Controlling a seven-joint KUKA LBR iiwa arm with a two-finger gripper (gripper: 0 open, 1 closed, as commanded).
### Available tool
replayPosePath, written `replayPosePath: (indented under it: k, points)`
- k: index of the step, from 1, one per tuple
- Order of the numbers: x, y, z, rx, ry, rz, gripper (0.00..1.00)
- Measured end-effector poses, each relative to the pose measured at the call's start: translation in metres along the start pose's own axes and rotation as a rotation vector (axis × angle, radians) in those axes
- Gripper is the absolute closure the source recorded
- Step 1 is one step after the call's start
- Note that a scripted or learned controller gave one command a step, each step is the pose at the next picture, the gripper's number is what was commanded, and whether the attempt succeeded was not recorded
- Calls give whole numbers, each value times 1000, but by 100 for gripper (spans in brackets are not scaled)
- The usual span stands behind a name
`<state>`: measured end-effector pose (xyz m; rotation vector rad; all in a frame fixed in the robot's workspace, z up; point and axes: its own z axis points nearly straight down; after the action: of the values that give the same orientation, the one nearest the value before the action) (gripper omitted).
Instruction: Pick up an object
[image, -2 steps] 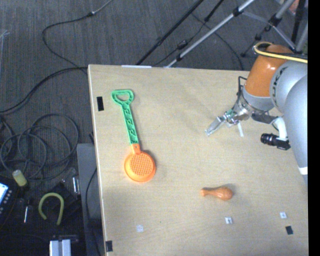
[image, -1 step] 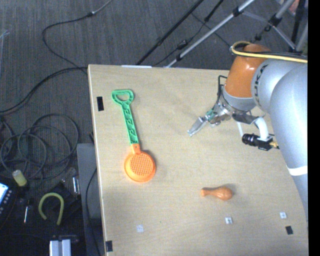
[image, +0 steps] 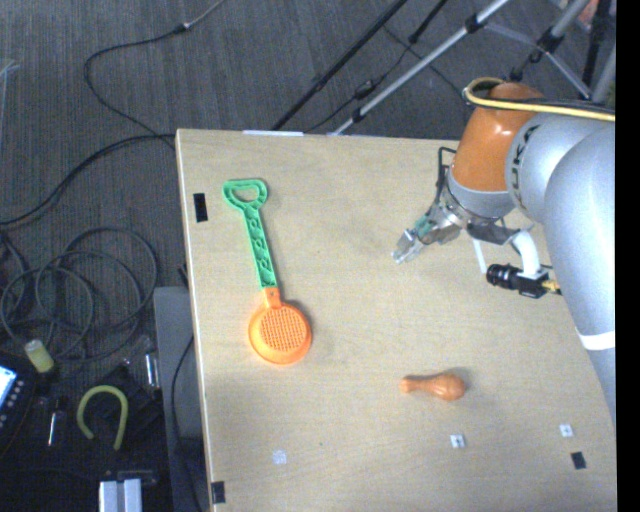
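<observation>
A sieve-like spoon with a green handle and a round orange mesh head (image: 278, 332) lies on the tan bench top (image: 350, 180), at the left, handle pointing away toward the far edge. A small orange drumstick-shaped toy (image: 436, 385) lies toward the front right. My gripper (image: 408, 246) hangs low over bare bench surface right of the middle, pointing left and down, with nothing seen in it. It is well right of the spoon and above the toy in the view.
The grey arm with its orange band (image: 490, 150) fills the right side. Cables and a tripod's legs lie on the dark floor left of and behind the bench. Small black and white markers sit along the bench's front edge.
</observation>
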<state>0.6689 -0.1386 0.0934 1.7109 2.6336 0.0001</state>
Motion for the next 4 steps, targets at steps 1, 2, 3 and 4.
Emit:
replayPosePath:
  k: [1, 2, 3, 4]
  points:
    - [0, 0, 0, 0, 0, 0, 0]
    - [0, 0, 0, 0, 0, 0, 0]
    - [-27, -13, 3, 2, 0, 275, 0]
    - [-27, -13, 3, 2, 0, 275, 0]
